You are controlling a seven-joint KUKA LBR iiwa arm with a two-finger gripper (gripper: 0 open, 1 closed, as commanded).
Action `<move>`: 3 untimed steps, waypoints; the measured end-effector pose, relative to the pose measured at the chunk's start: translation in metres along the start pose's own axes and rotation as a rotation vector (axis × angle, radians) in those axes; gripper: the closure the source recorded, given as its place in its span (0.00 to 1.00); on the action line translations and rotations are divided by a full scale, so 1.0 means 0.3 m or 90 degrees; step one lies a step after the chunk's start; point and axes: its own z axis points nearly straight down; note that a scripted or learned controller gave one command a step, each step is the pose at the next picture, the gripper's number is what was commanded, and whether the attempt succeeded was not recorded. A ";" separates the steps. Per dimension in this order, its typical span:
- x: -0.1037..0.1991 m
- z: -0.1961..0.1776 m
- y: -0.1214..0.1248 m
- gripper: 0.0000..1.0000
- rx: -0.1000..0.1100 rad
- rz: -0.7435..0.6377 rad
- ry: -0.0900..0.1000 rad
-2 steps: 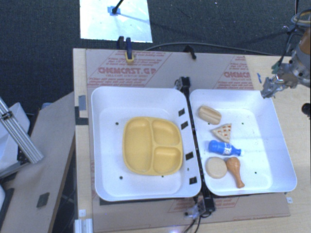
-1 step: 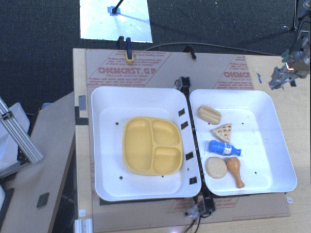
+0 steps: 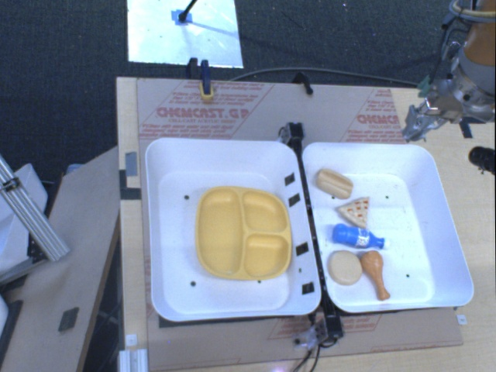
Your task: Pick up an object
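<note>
The right bin (image 3: 434, 208) holds several toy foods: a tan bread roll (image 3: 334, 182), a pizza slice (image 3: 355, 211), a blue bottle (image 3: 357, 237), a round beige cookie (image 3: 345, 268) and a brown drumstick (image 3: 375, 270). My gripper (image 3: 414, 124) hangs at the far right, above the back right corner of that bin, well apart from the food. Nothing shows between its fingers. The grey arm with its orange band (image 3: 474, 6) rises behind it.
The left bin (image 3: 167, 208) carries a yellow divided plate (image 3: 243, 232). A black clip strip (image 3: 298, 200) joins the two bins. A blue and yellow clamp (image 3: 205, 80) sits at the bench's back edge.
</note>
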 end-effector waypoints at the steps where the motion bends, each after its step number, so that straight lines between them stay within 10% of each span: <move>1: 0.174 0.066 -0.002 1.00 0.000 0.001 0.000; 3: 0.480 0.093 0.021 1.00 0.000 -0.001 0.001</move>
